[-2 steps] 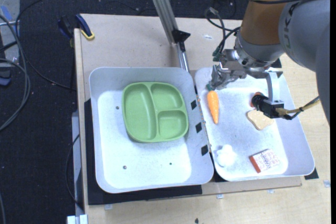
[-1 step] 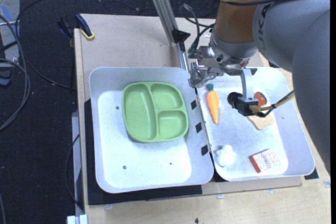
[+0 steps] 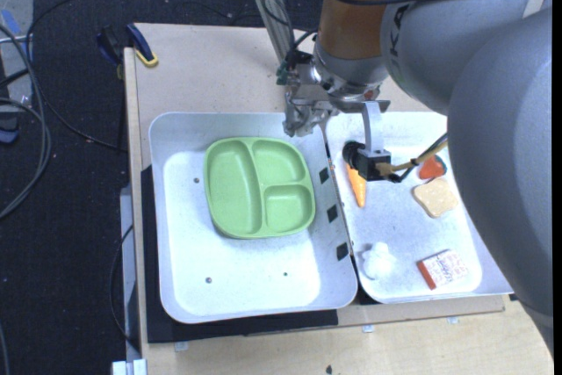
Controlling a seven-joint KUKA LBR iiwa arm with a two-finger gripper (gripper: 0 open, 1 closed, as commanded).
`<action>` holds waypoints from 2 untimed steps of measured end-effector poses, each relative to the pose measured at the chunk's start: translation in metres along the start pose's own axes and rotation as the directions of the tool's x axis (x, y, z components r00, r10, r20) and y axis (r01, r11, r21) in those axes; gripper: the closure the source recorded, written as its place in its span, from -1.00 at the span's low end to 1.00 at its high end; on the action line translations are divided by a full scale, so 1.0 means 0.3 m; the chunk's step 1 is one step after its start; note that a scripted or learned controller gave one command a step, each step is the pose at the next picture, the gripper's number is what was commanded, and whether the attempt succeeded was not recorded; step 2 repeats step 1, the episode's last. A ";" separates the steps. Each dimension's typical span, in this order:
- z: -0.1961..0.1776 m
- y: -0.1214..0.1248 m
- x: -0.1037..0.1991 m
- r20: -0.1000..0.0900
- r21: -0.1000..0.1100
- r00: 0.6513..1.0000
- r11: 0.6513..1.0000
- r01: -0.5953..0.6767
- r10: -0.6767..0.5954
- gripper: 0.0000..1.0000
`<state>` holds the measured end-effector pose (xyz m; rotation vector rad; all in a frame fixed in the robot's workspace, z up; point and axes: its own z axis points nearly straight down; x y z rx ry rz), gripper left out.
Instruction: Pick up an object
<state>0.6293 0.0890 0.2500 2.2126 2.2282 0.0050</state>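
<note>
1. The tool (image 3: 301, 120) hangs over the far rim of the left bin (image 3: 246, 281), close to the wall it shares with the right bin (image 3: 399, 233); whether it is clenched or released I cannot tell, and nothing is seen in its grasp.
2. The green divided plate (image 3: 259, 189) lies flat in the left bin, just nearer the camera than the tool; its far right corner sits almost under the tool's tip.
3. The plate is nearly square with rounded corners, so no long axis stands out; its one large compartment faces the view's left, its two small ones the right.
4. The orange carrot (image 3: 356, 187) lies in the right bin, just beside the shared wall, near the tool and to its right (closer to the camera).
5. The carrot's long axis runs roughly far-to-near; its thin end points toward the camera.
6. Further right lie a tan slice (image 3: 436, 198) and a red piece (image 3: 431, 168); nearer the camera, a white lump (image 3: 378, 259) and a red-and-white packet (image 3: 443, 269).
</note>
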 end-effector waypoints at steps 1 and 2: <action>0.000 -0.003 -0.011 0.002 0.002 1.000 1.000 -0.005 0.005 -1.00; 0.000 -0.003 -0.011 0.002 0.002 1.000 1.000 -0.005 0.005 -1.00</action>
